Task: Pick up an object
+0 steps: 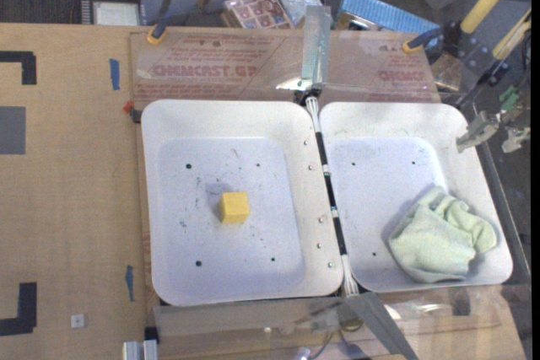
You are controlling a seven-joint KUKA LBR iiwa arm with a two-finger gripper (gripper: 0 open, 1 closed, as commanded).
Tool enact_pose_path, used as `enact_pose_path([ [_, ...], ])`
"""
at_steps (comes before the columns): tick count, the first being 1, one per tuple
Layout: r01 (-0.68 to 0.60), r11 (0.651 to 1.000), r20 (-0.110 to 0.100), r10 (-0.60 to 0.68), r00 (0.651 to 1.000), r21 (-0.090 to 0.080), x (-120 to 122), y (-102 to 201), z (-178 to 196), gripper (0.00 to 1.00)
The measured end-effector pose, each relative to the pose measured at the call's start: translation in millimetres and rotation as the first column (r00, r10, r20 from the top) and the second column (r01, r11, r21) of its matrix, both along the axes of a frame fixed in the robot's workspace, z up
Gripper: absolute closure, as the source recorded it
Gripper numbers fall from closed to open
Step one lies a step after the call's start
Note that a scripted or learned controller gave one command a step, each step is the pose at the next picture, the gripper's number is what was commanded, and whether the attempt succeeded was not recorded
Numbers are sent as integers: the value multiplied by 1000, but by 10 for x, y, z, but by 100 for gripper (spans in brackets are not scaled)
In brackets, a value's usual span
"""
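While no object had yet been lifted, the record for this moment stood at the approach stage, by judgement from how the items lay.

Item, left bin (160, 139): shallow, white, centre-left of the frame. Contents: one small yellow block (235, 207), resting flat near the middle of the floor, apart from every wall.

Item, right bin (371, 126): shallow, white, touching the left bin along a central seam. Contents: one pale green cloth (439, 236), crumpled in the lower right corner, bunched against the wall there.

Item, gripper (489, 131): at the right edge of the frame, over the upper right rim of the right bin, well apart from the cloth and farther from the block. Whether the pincer was spread or pressed together could not be told; the metal parts were small and blurred against the clutter. Nothing was seen between them.

Item, arm: little visible beyond the wrist hardware at the far right, reaching in from that side, seemingly raised above the bin.

Next move, judged: travel inward and down over a chosen object, the cloth being nearer, then a closing grasp.
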State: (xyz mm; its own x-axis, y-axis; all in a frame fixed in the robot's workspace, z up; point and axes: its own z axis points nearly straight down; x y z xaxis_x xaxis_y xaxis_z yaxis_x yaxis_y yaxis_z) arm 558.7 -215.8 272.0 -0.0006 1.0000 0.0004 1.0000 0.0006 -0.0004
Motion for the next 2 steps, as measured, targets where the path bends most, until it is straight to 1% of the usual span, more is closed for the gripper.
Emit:
enact_pose_path([
  [1, -167, 986, 1, 167, 986, -1, -22, 234, -1467, 0],
  [2, -343, 939, 6, 343, 939, 3, -420, -39, -1839, 0],
])
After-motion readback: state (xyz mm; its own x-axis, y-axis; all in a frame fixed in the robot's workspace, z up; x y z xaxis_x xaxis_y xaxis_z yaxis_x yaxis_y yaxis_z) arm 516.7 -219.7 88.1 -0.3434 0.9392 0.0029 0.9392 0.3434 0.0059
